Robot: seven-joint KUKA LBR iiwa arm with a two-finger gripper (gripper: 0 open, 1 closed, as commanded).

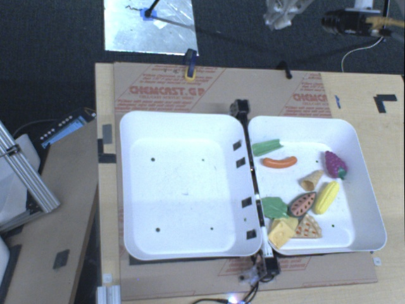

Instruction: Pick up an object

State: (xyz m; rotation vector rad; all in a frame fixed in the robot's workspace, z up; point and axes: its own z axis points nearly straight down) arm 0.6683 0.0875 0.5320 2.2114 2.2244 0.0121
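Toys lie in the right bin (369, 198), all in one loose bunch near the wall it shares with the left bin (136, 170). Any of them could be the thing to pick up. There is a green pod (266, 147), an orange sausage (279, 162), a purple fruit (335, 164), a little cone (309, 180), a yellow corn cob (326, 197), a green leaf (273, 206), a brown oval piece (302, 203), a yellow cheese block (282, 232) and a waffle slice (308, 227).

The cheese, waffle, leaf and oval piece touch each other, so I think they would be hard to grab one at a time. The sausage and the purple fruit lie more on their own and look easier.

The gripper (283, 8) hangs far up past the bench, well away from both bins. It is blurry, so I cannot tell if its grip is wide or tight, and nothing can be seen in it. I think it waits there so the camera can see all the toys, and the pick has not started.

The bins sit on a brown board (168, 88) with red writing. It seems to say "CHEMCAST GP", printed more than once. A yellow clamp (190, 65) bites the board's far edge, likely to stop it sliding.
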